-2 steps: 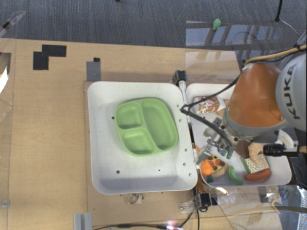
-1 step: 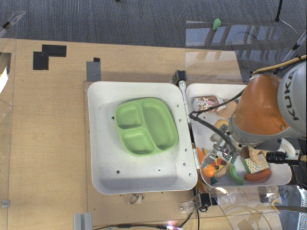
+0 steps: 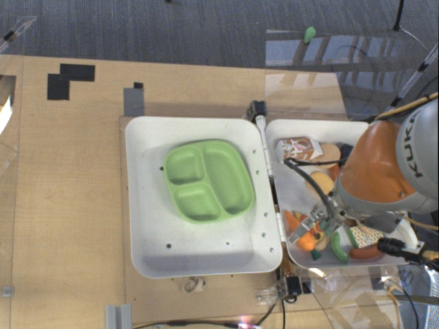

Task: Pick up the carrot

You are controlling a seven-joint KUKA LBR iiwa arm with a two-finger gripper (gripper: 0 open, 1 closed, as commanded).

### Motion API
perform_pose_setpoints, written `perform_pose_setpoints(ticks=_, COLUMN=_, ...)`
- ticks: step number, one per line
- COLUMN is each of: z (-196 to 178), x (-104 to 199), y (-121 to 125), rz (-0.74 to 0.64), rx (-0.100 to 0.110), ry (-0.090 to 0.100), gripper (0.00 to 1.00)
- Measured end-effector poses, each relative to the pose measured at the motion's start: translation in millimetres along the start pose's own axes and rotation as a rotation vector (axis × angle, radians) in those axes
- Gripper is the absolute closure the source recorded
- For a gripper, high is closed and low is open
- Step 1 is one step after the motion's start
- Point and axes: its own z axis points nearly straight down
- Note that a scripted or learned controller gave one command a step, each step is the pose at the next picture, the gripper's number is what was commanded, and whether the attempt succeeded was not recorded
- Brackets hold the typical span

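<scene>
One carrot point(image 3: 300, 225) in right bin point(image 3: 302, 130), long axis unclear, gripper point(image 3: 312, 223) over it

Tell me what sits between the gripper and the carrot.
Nothing visible does. The gripper is down in the right bin, right at the orange carrot near the bin's left wall. A green item lies just to the gripper's right, off the path.

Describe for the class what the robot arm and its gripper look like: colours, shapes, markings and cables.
The arm is a rounded grey body with dark letters, "KU" readable, on its side. A broad glossy orange band sits above the wrist, with a grey collar below it. Black cables curve from the wrist area. The gripper is small, metallic silver and dark, with thin fingers.
</scene>
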Motion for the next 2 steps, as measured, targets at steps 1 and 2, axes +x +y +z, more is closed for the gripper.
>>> perform_pose_setpoints(ticks=1, z=-14, x=-4, y=6, rz=-0.007, rx=-0.014, ry=-0.015, gripper=1.0)
perform_pose_setpoints(ticks=2, z=-98, x=64, y=58, rz=-0.068, rx=-0.002, ry=0.0, gripper=1.0)
